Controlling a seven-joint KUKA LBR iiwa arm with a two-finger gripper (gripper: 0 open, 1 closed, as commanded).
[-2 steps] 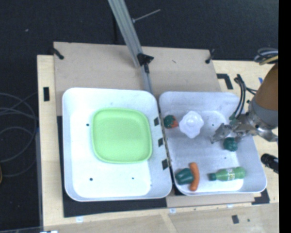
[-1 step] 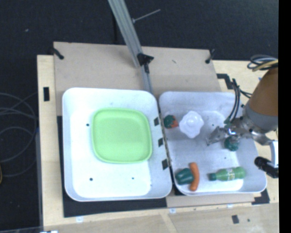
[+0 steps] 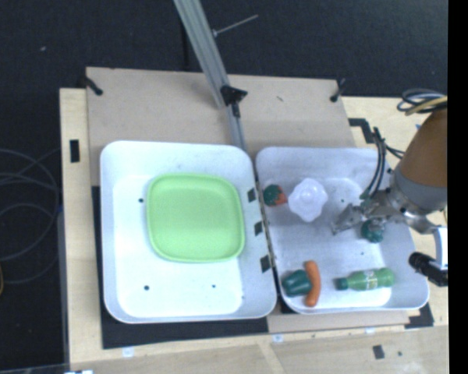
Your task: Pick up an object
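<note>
The arm [image 3: 426, 158] is down inside the right bin [image 3: 285, 166], gripper [image 3: 357, 223] low over the floor near that bin's middle-right. Right at its tip sits a small dark teal object [image 3: 372, 231], touching or just under the metal parts. Whether the gripper is spread or closed around it, I cannot tell; the tip is a blur of grey from up here. So the pick looks in progress at best: nothing is clearly lifted, nothing is seen clamped, and the raise is all to come.

Taking the gripper as the landmark: just to its left lies a crumpled clear plastic piece [image 3: 307, 199], close enough to get nudged. Further left, by the bin's wall, a small red-and-green item [image 3: 274, 195]. Below the gripper, toward the near edge, a green bottle [image 3: 365, 280] lies on its side, and left of that an orange carrot-like stick [image 3: 313, 282] rests against a dark green cup-like object [image 3: 296, 282].

Well to the left, in the left bin [image 3: 125, 232], a light green plate [image 3: 195, 217] lies flat, far out of the way. The clear plastic is the nearest nuisance.
</note>
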